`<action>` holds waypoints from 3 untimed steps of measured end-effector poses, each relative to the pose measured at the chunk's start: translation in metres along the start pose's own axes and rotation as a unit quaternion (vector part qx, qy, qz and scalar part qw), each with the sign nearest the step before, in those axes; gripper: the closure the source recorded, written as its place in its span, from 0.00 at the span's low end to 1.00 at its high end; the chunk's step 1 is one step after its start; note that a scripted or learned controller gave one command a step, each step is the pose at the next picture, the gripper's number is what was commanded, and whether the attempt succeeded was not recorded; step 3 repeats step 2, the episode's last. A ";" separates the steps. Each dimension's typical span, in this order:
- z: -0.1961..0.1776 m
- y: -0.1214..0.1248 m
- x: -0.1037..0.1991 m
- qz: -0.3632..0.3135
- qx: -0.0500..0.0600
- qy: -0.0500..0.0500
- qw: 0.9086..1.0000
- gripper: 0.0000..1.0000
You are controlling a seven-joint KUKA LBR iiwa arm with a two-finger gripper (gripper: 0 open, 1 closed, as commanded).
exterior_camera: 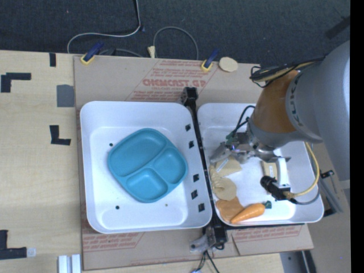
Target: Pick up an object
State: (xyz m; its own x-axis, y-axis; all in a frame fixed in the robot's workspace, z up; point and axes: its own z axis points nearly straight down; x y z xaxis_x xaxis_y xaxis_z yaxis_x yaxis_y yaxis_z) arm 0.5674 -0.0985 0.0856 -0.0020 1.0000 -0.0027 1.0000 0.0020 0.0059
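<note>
Two bins, arm down in the right bin (296, 212).
Gripper (227, 151) sat low over the beige pieces (223, 182), approach step; jaw state unreadable. Carrot (248, 212) lay near edge. Next: close, lift.

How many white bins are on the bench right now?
2. The left bin holds a blue divided plate; the right bin holds a toy carrot and other items, under the arm.
</note>
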 end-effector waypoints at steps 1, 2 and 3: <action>-0.011 0.001 -0.001 0.000 0.000 0.000 1.000 1.00; -0.105 0.001 0.076 -0.004 -0.001 0.003 1.000 1.00; -0.105 0.001 0.076 -0.004 -0.001 0.003 1.000 1.00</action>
